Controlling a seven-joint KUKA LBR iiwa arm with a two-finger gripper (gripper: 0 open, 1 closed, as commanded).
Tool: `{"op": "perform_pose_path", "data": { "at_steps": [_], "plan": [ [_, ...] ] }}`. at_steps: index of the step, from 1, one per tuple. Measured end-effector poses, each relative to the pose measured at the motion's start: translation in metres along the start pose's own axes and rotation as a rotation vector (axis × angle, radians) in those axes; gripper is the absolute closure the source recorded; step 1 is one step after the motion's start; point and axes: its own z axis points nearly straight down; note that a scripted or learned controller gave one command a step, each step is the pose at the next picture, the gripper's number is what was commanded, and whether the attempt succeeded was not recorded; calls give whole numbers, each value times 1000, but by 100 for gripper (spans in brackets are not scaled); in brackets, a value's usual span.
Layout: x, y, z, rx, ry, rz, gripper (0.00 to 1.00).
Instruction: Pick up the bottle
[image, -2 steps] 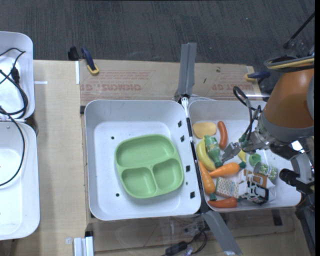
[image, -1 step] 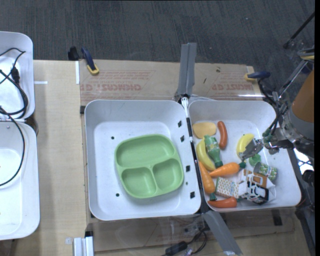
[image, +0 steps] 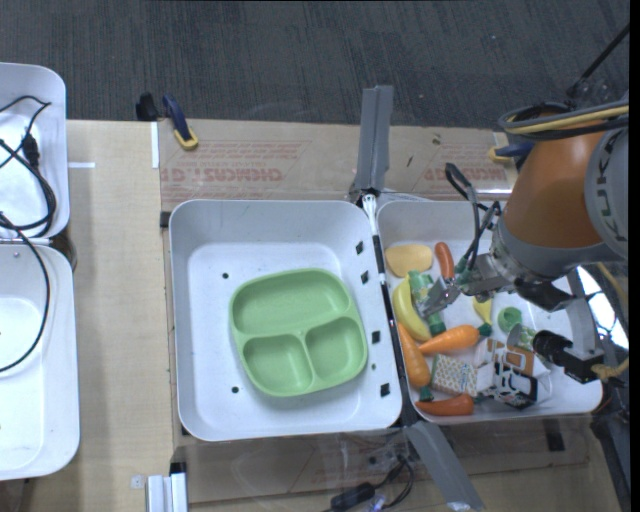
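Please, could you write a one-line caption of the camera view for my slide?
Grey arm's pincer low over the right white bin of toy food; green three-compartment plastic plate lies in the left white bin.

I count two white bins: the left bin with one green divided plate, well left of the gripper, and the right bin crowded around it. Near the jaws I log one banana, two carrots, one pale yellow piece and two small red-orange pieces. Remaining clutter beside the wrist is too tangled to count; I cannot single out a bottle.
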Motion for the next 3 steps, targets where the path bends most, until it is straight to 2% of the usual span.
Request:
{"op": "perform_pose_path", "data": {
  "at_steps": [1,2,3],
  "plan": [
    [49,36,0,-1,-1,-24,0],
    [-18,-12,0,0,0,-50,0],
    [-54,-5,75,-1,0,41,0]
  ]
}}
